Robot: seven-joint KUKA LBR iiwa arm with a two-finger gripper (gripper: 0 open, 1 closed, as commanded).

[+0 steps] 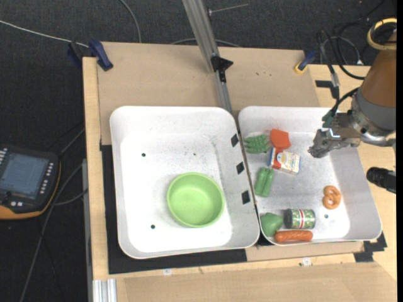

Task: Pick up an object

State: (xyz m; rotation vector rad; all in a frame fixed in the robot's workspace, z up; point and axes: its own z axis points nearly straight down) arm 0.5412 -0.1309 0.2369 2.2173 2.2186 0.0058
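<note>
The right bin point(352, 181) holds several small items: an orange-red block point(279, 138), a small white carton point(287, 162), a green leafy toy point(255, 144), a green pickle-like piece point(264, 182), an orange pretzel point(331, 197), a green-banded can point(298, 218), a red sausage point(293, 236) and a green pepper shape point(271, 222). My gripper point(321, 146) hangs over the bin's upper right part, to the right of the carton and apart from it. Nothing shows between its dark fingers.
The left bin point(135, 168) holds a green bowl point(195, 199). A metal pole point(204, 36) slants down to the seam between the bins. Blue clamps point(99, 55) sit at the bench's back corners. A pendant point(25, 180) lies on the floor at left.
</note>
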